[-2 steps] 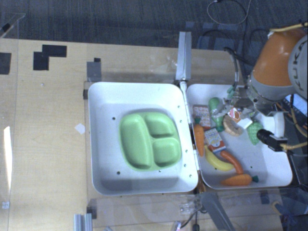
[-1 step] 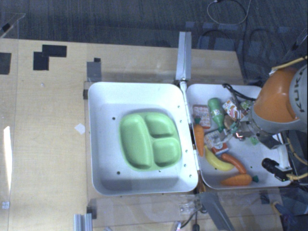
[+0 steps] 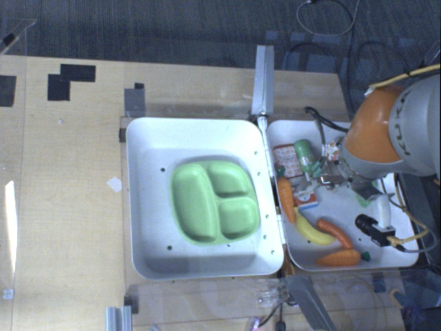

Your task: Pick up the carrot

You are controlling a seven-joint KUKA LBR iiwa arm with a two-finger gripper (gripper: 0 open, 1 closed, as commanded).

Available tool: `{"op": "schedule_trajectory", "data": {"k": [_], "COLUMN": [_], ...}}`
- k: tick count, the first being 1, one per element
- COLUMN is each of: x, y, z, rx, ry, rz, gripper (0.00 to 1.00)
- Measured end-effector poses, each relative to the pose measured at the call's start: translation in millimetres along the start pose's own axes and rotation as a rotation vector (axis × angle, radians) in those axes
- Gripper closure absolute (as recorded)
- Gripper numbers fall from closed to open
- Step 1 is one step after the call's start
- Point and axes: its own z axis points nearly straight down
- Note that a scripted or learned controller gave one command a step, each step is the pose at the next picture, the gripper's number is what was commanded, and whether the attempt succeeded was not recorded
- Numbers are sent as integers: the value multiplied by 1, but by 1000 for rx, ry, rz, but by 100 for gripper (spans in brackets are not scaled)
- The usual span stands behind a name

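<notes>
Looking at the right bin [image 3: 406,257], the carrot [image 3: 285,200] is seen jammed against the left wall beside a banana [image 3: 311,230], so it could easily be missed or the wall bumped, though the gripper [image 3: 326,169] state can't be told.

No text, brand, number or sign can be read. The red-and-white packet [image 3: 286,158] and the green can [image 3: 304,153] in the right bin [image 3: 406,257] carry printing too small to make out.

The grey arm [image 3: 413,126] reaches in from the right, orange-banded wrist angled down, gripper [image 3: 324,167] low.
</notes>
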Motion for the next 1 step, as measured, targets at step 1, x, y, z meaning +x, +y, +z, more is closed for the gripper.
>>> {"op": "schedule_trajectory", "data": {"k": [1], "x": [-1], "y": [68], "z": [0], "rx": [-6], "ry": [0], "rz": [-383], "gripper": [0]}}
